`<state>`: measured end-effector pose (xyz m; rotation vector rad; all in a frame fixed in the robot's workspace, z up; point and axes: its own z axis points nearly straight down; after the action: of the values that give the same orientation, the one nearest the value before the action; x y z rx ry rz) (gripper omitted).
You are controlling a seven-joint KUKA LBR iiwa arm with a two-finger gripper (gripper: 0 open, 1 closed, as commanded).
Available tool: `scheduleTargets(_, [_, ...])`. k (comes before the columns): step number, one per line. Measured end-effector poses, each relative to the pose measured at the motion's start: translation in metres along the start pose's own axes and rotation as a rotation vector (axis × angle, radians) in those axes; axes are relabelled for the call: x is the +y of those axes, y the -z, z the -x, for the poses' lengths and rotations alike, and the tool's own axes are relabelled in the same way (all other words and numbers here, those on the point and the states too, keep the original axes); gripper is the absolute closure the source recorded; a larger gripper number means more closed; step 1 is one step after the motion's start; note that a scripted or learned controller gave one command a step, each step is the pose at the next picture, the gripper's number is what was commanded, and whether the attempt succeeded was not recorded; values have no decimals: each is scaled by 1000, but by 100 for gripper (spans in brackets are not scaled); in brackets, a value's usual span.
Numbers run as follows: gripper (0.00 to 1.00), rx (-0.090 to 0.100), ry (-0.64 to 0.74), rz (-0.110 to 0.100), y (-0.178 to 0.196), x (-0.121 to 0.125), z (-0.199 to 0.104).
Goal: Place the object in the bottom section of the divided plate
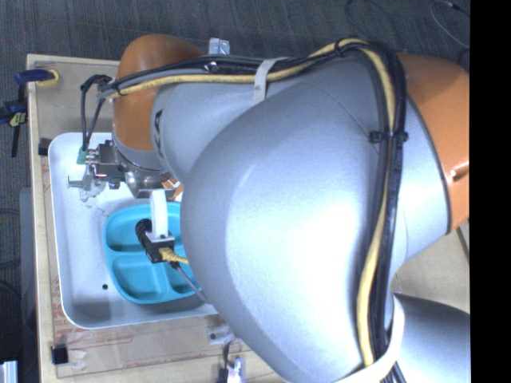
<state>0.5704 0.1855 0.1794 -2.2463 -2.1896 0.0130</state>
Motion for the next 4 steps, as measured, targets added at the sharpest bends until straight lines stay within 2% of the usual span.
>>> scheduleTargets(1, [0,-1,-190,-4,-85,-94,19])
scheduleTargets(2, [0,0,-295,0,99,-51,-22])
scheduleTargets(3, [0,-2,-190,-2,98,-48,-32])
scheduleTargets(4, [100,-9,-179,-15,103,-49,-35])
